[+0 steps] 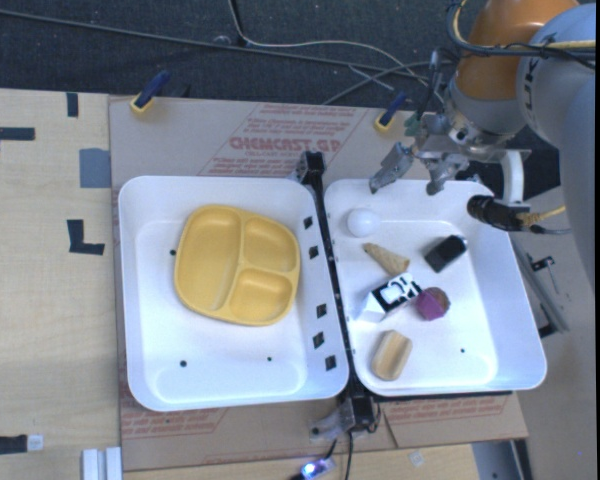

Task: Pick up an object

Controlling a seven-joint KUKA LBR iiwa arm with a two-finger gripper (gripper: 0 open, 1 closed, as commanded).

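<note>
My gripper [412,176] hangs over the far edge of the right bin [500,358], its two fingers spread open with nothing between them. Below it in that bin lie a white ball [361,222], a tan wedge [386,258], a black block [445,253], a black-and-white box [393,294], a purple round object [432,304] and a tan bread-like piece [391,355]. The ball is the nearest to the gripper, just below and to its left.
The left bin [155,368] holds a yellow divided plate [236,264]. A black divider with clips [325,268] runs between the bins. Cables [280,48] cross the dark floor behind the bench. The arm's orange band [510,13] rises at the upper right.
</note>
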